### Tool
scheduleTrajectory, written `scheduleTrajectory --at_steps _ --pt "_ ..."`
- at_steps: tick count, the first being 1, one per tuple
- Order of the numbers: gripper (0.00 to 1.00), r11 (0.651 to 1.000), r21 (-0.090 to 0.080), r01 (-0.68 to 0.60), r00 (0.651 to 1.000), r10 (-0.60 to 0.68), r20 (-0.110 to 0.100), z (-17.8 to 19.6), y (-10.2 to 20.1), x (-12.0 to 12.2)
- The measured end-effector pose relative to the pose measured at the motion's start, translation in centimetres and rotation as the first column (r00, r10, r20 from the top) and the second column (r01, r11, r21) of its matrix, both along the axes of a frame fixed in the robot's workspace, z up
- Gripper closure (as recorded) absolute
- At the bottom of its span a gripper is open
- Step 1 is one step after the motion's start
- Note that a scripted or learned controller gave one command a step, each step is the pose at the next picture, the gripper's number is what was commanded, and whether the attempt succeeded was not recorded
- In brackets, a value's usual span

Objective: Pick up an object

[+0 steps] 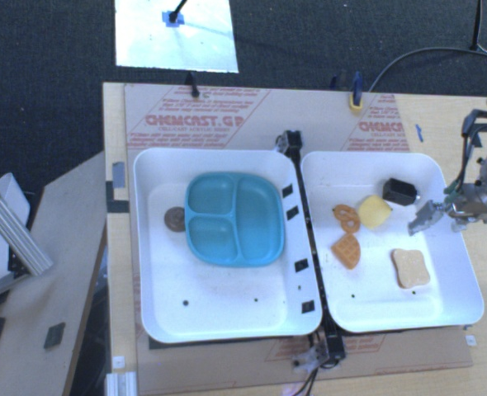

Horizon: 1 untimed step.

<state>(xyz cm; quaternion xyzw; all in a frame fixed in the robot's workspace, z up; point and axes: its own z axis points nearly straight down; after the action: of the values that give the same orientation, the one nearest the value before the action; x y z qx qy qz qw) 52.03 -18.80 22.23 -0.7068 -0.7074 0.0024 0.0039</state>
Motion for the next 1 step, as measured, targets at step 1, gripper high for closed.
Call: scheduleTrajectory --at_steps 1 --pt "0.0 1.0 -0.003 -0.003 1.0 0.003 0.01 0.51 0.03 0.26"
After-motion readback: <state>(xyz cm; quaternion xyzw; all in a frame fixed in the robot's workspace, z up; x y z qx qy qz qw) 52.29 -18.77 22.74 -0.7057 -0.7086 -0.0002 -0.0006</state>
